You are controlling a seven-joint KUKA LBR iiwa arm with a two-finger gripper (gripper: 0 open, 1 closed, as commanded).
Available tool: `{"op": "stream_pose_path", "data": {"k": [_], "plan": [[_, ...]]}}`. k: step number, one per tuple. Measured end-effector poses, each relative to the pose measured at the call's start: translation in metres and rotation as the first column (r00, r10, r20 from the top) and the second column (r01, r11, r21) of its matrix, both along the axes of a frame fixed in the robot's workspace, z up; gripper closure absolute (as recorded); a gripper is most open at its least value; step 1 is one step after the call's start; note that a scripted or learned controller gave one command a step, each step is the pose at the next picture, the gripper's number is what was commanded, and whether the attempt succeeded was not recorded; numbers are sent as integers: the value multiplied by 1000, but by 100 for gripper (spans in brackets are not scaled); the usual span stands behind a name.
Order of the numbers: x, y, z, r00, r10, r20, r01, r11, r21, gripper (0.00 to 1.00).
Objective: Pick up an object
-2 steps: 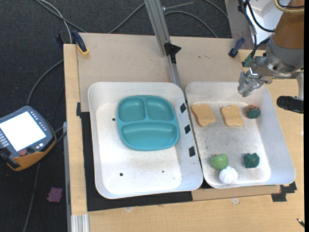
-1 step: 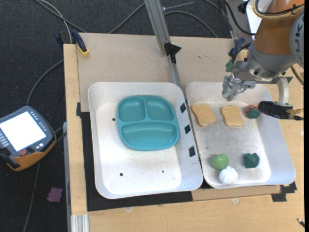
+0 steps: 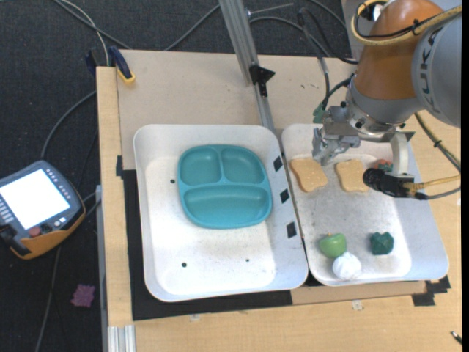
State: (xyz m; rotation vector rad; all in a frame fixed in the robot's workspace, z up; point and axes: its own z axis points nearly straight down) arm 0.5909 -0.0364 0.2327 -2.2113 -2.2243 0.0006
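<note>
bins [image 3: 220, 284]: matt white plastic | tray [image 3: 222, 185]: smooth teal plastic

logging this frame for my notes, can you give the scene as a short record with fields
left bin: holds a teal divided plate
right bin: two toast slices, green item, white item, dark green item
gripper: above the right bin's far end, near the left toast slice
held object: none seen
</note>
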Motion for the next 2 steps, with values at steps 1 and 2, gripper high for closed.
{"op": "stream_pose_path", "data": {"k": [1,2], "plan": [[-12,55,10,1000,1,2,-1,1000,0,100],[-16,109,0,1000,0,0,0,1000,-1,100]]}}
